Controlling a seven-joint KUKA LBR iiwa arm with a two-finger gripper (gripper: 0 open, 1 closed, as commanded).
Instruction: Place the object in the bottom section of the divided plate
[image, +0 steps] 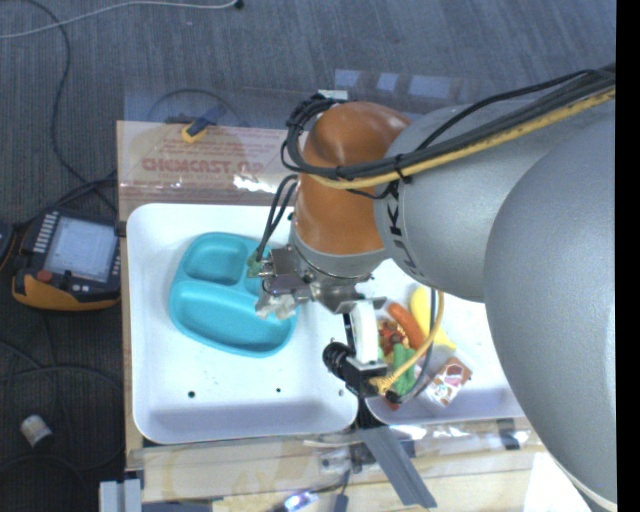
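Your gripper (277, 298) sits over the right side of the turquoise divided plate (215, 300), above the plate's large lower section near its right rim. Something pale shows at the gripper's tip, but you cannot tell whether it is a held object or part of the tool, and you cannot tell how the tool is set.

Arm (480, 200): grey casing with an orange band (345, 190) above the wrist, entering from the right. Black cables run along it, with a yellow one beside them. Part of the black lettering of the maker's name shows on the grey casing beside the band, turned sideways and cut off.

Divided plate: lies in the left white bin (160, 400), towards the bin's upper half, with a smaller compartment at upper right and the wide section at the bottom.

Right white bin (480, 405): holds a cluster of toy food (410, 345) just right of the divider, including an orange-red sausage shape, a yellow piece, a green piece and a small white packet with red print, which you cannot read. A black-and-white part hangs in front of this cluster.

Board (200, 165): brown, behind the left bin, under clear film. Red printed lettering runs across it; it looks like "CHEMCAST", with further letters too blurred to read.

Handheld control pendant (70, 260): on the grey carpet left of the bench, orange body, grey screen, black cable attached.
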